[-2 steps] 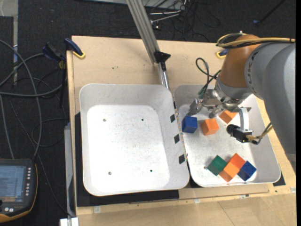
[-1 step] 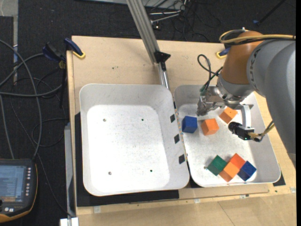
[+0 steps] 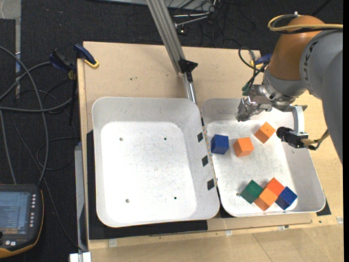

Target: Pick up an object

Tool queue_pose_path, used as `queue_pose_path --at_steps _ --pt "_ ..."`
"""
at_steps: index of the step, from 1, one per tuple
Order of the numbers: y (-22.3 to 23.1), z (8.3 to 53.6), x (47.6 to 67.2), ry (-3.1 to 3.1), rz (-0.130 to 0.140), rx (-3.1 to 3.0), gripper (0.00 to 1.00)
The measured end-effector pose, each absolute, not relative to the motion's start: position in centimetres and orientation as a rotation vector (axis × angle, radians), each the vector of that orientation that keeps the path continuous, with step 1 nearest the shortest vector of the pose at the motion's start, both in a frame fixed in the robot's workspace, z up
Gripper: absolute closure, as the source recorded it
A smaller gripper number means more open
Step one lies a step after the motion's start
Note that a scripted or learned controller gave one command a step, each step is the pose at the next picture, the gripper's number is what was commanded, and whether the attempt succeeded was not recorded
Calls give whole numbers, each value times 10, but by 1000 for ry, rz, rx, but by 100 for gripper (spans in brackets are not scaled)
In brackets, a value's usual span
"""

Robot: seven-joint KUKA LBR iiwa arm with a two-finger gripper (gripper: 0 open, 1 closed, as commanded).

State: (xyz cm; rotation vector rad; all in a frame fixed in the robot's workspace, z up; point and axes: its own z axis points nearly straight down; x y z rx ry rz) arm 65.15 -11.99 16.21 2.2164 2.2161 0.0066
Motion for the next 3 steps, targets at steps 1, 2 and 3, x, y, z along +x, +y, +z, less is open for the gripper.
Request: queue_pose_path --at_steps 1,2,3 --pt "-124 224 648 2215 7 2217 100" --pt "-124 263 649 2219 5 2215 100" --pt "-67 255 624 2231 1 2215 100"
